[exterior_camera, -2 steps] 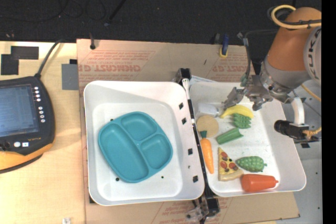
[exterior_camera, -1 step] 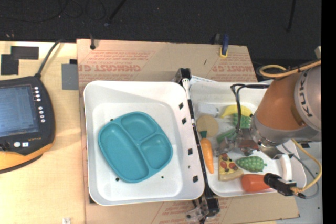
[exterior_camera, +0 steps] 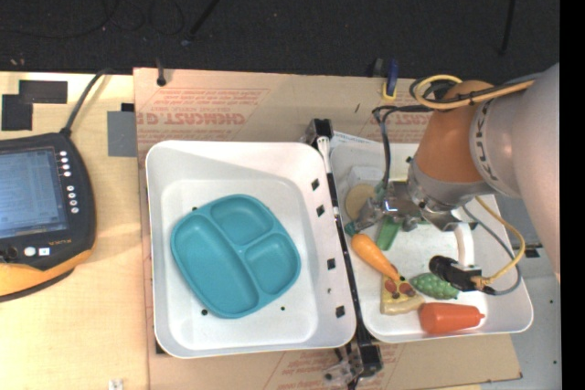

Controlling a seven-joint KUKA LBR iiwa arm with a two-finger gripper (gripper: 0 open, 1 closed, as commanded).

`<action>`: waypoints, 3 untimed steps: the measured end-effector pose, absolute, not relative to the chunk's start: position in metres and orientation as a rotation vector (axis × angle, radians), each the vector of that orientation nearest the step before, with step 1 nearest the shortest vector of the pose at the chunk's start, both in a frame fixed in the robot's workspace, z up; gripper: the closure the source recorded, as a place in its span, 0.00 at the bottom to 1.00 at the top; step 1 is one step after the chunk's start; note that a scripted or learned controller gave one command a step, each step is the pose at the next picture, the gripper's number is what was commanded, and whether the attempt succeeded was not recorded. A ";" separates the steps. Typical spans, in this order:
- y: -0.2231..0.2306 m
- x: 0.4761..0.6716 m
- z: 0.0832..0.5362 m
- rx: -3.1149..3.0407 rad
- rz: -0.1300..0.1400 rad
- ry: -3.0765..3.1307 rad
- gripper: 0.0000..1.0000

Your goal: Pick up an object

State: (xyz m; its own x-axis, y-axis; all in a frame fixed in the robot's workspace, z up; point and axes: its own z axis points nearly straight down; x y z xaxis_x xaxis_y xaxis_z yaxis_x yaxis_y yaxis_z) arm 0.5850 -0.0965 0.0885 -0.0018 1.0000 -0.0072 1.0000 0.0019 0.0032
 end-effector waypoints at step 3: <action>-0.159 0.624 0.113 2.234 -0.012 2.215 1.00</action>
